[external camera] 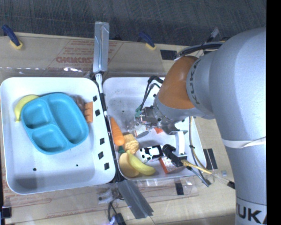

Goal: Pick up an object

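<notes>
Basically, arm [225, 78] dominates the right side, bent over so its wrist drops into the right bin [126, 86], prob. because that's where the loose small stuff sits. Left bin [4, 139] is mostly taken up by a blue divided plate [56, 121], lying flat w/ a yellow piece [22, 104] poking out from under its far-left edge and an orange-brown bit [88, 111] wedged btwn plate and bin wall. Awkward picks, so skipping that bin makes sense. In the right bin, things crowd the near-left corner: banana [139, 165] by the near wall, carrot [117, 132] lying along the left wall, a yellow knobbly piece [130, 145] tucked btwn them. Gripper [144, 118] hangs low just beside the carrot and knobbly piece, the nearest candidates for the pick. No item is seen in its hold, and can't tell if it's released or clenched.
</notes>
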Available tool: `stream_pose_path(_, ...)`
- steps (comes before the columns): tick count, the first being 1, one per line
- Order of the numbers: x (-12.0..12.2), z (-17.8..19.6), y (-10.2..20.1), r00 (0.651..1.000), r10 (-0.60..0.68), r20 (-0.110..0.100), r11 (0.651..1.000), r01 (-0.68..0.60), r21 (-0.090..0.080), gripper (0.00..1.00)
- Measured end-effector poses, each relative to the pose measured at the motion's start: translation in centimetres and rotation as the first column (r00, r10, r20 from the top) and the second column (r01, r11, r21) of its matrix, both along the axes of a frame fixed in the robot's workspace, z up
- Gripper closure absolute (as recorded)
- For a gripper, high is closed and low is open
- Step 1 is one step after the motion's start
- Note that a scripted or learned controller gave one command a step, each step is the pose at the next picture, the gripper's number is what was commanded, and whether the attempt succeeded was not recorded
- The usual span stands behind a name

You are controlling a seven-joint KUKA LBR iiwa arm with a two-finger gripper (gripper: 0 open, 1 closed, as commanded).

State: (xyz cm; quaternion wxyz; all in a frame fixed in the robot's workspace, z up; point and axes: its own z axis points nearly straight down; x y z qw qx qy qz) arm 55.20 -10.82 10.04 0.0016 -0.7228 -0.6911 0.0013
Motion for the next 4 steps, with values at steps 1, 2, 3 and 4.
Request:
stream_pose_path(1,1.1,9.4,7.4,0.999,0.039,0.008,0.999,-0.039,0.001,1.0)
stream_pose_path(2,5.3,15.3,11.1,0.985,0.172,0.004,0.985,-0.172,0.0,1.0)
stream_pose_path(3,6.6,9.7,10.0,0.972,0.234,-0.004,0.972,-0.234,0.002,1.0)
stream_pose_path(4,5.2,9.0,9.7,0.988,0.157,-0.004,0.988,-0.157,0.001,1.0)
